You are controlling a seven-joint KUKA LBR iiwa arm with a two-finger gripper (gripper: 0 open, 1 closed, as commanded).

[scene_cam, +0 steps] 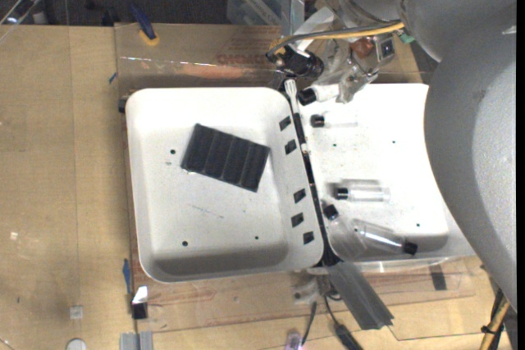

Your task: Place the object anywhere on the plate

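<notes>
Gripper (328, 82) hovers over the right bin's (410, 127) far corner, its state not discernible, so it should drop squarely onto a clear vial (361, 193) lying mid-bin, then carry it left to the dark plate (225, 157).

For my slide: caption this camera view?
Arm over right bin holding clear vials; dark plate in left bin.
</notes>
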